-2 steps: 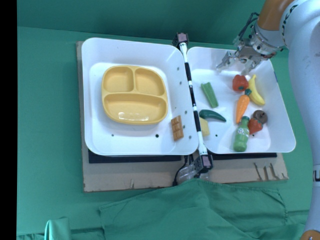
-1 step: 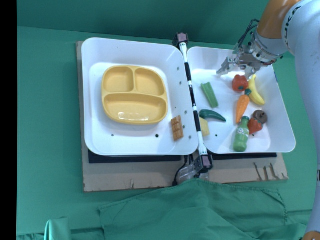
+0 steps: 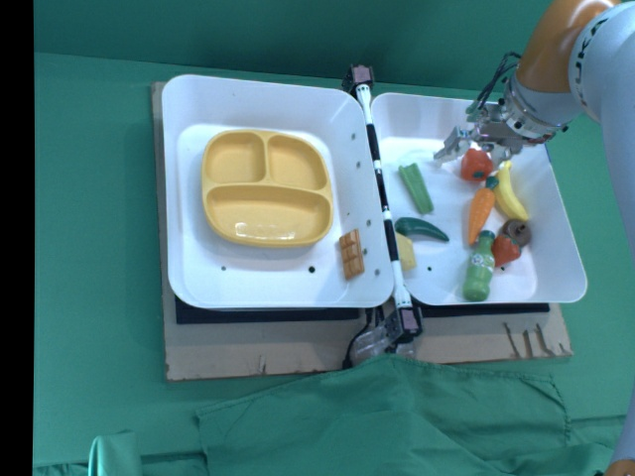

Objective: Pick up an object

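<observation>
My gripper (image 3: 474, 148) hangs over the back of the right bin (image 3: 556, 266), open, its fingers spread to either side of a red toy tomato (image 3: 474, 167) that lies on the bin floor just below. One finger (image 3: 450, 146) reaches out to the left of the tomato. Nothing is lifted. Close by are a yellow banana (image 3: 511, 192) and an orange carrot (image 3: 480, 212). Farther forward lie a green bottle (image 3: 479, 269), a red fruit (image 3: 506, 250) and a brown piece (image 3: 517, 231).
A light green stalk (image 3: 417, 188), a dark green pepper (image 3: 422, 229) and a yellow piece (image 3: 405, 252) lie at the right bin's left side. The left bin (image 3: 189, 266) holds a yellow divided plate (image 3: 266, 188) and a brown waffle block (image 3: 351, 254). A rod divider (image 3: 377, 167) separates the bins.
</observation>
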You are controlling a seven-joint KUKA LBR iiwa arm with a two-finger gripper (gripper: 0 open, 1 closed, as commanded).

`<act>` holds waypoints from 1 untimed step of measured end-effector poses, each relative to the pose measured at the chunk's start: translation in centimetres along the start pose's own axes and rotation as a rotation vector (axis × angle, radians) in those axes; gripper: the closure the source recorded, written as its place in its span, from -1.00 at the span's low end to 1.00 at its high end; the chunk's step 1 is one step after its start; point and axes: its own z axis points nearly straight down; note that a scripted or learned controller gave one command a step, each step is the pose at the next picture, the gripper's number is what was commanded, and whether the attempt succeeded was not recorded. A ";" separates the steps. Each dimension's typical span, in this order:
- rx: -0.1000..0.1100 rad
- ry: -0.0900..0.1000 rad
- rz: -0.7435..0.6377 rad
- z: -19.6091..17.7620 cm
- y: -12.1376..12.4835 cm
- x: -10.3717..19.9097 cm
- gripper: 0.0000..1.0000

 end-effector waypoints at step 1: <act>-0.002 0.000 0.000 -0.1 -2.5 -1.4 -1.00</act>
